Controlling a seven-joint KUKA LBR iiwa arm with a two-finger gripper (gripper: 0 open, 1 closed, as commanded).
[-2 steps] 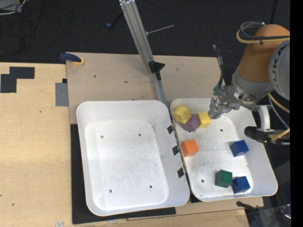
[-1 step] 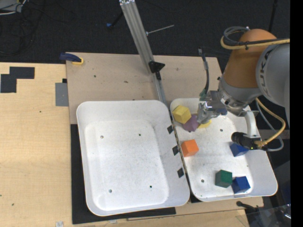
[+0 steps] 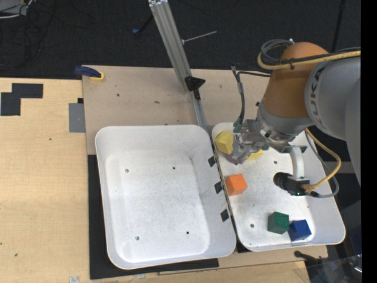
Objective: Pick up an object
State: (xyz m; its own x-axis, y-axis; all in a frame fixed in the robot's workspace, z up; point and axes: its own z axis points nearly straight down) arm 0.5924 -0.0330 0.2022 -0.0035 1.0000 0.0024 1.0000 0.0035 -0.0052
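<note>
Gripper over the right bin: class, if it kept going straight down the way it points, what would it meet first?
Probably the yellow block under the gripper, at the far left of the right bin; depth is uncertain.

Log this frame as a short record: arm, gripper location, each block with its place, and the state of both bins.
arm: grey with orange band, reaching in from the right
gripper: low over the right bin's far left part, beside the yellow block; finger state unclear
yellow block: far left corner of right bin
orange block: left side, mid bin
green block: near edge, touching the blue block
blue block: near edge, right of green
left bin: holds no blocks
</note>
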